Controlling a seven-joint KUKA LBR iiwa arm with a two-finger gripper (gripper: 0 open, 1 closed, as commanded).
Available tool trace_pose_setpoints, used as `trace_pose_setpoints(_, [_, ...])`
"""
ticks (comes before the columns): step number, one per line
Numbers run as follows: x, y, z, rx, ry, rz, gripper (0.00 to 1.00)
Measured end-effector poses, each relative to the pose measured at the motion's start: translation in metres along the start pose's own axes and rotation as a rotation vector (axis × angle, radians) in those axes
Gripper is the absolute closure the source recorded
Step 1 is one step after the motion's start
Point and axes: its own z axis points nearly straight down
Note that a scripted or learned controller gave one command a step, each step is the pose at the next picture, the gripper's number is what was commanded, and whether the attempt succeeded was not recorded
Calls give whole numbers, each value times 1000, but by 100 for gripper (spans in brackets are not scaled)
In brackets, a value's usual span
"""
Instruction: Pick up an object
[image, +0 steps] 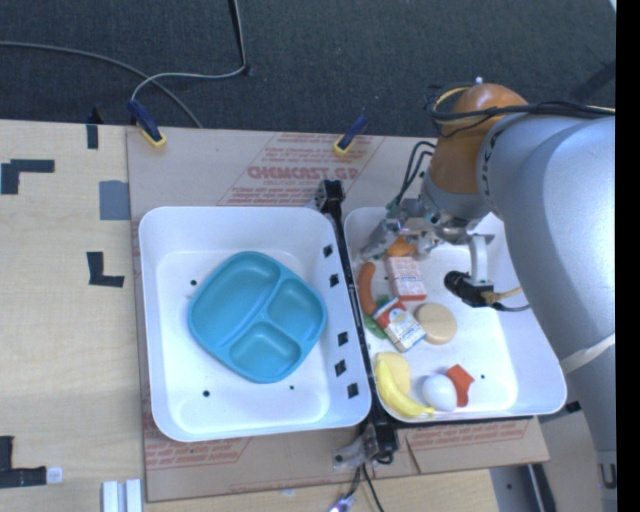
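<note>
1. We can't see the gripper (403, 236) fingers clearly; the wrist hides them.
2. The arm (560, 200) runs off the right edge and covers part of the right bin (520, 395).
3. An orange item (401, 246) under the gripper is mostly hidden.
4. The small cartons' (404, 278) print is too small to read.

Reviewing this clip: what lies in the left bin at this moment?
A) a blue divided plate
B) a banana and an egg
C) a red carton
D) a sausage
A: the blue divided plate lies alone in the left bin, while the banana and the other food items sit in the right bin.
</note>
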Motion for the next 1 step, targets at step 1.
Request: trace_pose_setpoints(1, [2,0,0,-3,-1,0,0])
